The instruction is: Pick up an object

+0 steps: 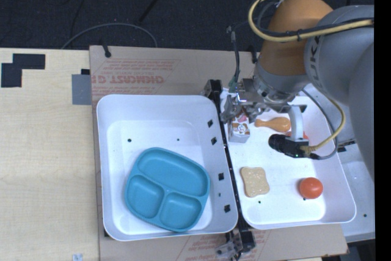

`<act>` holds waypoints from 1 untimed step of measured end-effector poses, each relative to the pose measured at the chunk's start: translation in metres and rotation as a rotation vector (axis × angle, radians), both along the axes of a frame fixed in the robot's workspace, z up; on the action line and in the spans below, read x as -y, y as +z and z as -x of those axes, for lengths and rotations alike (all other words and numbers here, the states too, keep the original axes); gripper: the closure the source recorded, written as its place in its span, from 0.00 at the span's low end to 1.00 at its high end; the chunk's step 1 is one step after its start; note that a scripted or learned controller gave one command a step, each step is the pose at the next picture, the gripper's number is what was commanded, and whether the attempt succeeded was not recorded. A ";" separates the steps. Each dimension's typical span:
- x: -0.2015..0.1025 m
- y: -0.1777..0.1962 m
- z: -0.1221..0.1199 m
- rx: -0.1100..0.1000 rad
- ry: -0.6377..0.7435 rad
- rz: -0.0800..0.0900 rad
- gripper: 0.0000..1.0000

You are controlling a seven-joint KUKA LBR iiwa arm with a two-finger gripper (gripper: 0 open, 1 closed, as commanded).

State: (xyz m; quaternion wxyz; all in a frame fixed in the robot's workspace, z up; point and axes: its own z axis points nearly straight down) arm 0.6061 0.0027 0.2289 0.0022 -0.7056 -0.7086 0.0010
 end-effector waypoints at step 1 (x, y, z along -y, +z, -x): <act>-0.051 0.008 0.001 0.001 0.001 0.000 1.00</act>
